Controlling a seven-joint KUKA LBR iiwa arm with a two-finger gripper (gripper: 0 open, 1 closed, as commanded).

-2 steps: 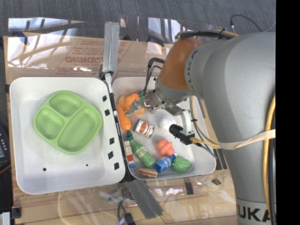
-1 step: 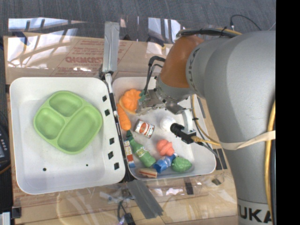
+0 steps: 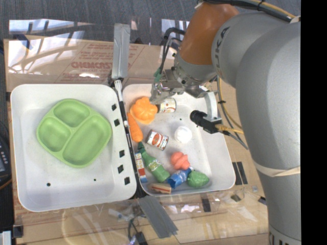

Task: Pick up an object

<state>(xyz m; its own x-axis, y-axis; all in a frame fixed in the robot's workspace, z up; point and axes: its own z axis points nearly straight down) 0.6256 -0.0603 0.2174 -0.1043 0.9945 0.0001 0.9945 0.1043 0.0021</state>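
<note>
Orange pumpkin toy [image 3: 143,110] sits at the upper left of the right bin [image 3: 220,160], just under the gripper [image 3: 162,97], which hangs low over it and a small round tin [image 3: 167,105]. Whether anything is caught I cannot tell, so the pick looks unfinished: grasp and lift remain. Lower in that bin lie a carrot [image 3: 135,128], a can [image 3: 157,140], a white ball [image 3: 183,134], and a green bottle [image 3: 155,168]. A green divided plate [image 3: 74,132] fills the left bin [image 3: 25,188]. Brown cardboard [image 3: 82,60] lines the bench behind.
</note>
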